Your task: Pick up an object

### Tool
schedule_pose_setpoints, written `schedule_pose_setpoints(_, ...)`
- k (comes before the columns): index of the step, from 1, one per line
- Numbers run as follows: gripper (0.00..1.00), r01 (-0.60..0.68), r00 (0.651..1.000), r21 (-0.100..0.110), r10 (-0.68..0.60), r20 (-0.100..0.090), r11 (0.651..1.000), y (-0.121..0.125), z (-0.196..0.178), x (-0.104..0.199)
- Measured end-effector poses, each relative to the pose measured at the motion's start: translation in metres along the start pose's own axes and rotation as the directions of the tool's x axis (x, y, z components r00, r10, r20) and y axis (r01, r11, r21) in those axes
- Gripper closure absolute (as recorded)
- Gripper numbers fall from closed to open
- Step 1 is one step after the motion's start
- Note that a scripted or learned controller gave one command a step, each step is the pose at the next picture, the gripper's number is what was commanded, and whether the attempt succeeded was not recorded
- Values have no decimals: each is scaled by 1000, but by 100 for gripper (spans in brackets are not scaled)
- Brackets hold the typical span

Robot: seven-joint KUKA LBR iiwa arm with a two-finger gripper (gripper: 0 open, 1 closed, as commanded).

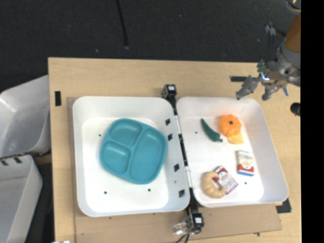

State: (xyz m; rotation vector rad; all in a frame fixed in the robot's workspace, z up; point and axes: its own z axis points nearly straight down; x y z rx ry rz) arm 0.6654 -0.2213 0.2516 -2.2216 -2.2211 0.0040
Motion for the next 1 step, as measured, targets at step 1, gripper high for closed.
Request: schedule_pose_setpoints(1, 0, -1, 1000, 2, 1, -1, 1000, 3, 63, -3)
